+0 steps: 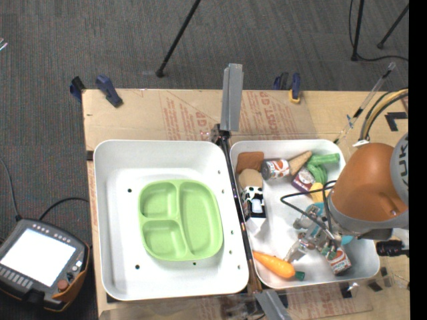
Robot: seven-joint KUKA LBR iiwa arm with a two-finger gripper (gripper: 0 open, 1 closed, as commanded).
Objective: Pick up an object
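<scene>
Red print on cardboard sheet (193, 115) under the bins, upside down and not legible; white letters "UK" on grey arm (417, 157) at right edge; labels on small can (275, 169) and bottle (339, 262) too small to read.

The arm (373, 185) has a rounded orange band and a grey shell. Black cables loop beside it. Its gripper (312, 235) is small, metal and cluttered.

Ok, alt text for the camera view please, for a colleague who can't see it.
The gripper hangs low over the right bin, near an orange carrot among toy foods and small cans. The left bin holds a green divided plate.
</scene>
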